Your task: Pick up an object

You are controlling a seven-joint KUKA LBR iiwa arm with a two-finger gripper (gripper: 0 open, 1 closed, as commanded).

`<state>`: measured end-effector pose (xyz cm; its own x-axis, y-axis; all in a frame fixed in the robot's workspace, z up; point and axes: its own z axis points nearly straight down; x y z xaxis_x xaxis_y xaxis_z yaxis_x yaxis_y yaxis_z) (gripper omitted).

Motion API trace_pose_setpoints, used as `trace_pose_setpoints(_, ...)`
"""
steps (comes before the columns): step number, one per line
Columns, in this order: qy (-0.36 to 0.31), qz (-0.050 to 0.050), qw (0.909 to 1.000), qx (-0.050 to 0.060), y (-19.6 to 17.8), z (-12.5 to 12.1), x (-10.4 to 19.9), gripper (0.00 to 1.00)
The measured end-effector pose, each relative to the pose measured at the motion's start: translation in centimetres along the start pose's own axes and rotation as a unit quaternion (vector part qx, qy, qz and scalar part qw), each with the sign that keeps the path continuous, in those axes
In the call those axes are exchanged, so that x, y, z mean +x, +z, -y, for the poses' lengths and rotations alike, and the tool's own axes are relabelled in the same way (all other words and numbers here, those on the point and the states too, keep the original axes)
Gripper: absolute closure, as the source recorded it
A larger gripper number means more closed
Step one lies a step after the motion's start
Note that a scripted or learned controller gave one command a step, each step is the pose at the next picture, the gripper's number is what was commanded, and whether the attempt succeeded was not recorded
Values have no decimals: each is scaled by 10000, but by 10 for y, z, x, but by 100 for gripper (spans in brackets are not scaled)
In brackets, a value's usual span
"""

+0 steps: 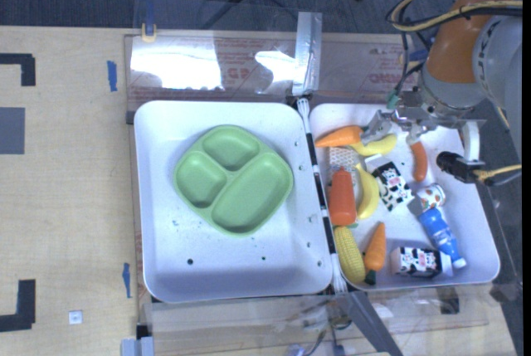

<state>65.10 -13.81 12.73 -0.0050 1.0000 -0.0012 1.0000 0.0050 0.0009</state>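
Note:
My gripper (397,122) hangs over the far end of the right bin (485,251), just above a yellow banana piece (379,147) and beside an orange carrot (338,135). Nothing can be seen held in it. Below it in the same bin lie an orange-red bottle (341,195), a curved banana (367,190), a corn cob (350,253), a small carrot (375,245), two cow-patterned cartons (392,184) (417,260), a blue bottle (438,234) and a small red sausage (419,162).
The left bin (158,263) holds a green divided plate (235,178). A clear plastic sheet and a metal bracket (307,56) stand behind the bins. Cables (431,2) loop above the arm's orange band (452,47).

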Motion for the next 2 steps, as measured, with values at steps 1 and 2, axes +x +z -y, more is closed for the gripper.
trace_pose_setpoints(1, 55, 0, 10000, -9, 42, 61, -30, 0)
trace_pose_setpoints(2, 397, -16, 9992, -7, 41, 92, -47, 0)
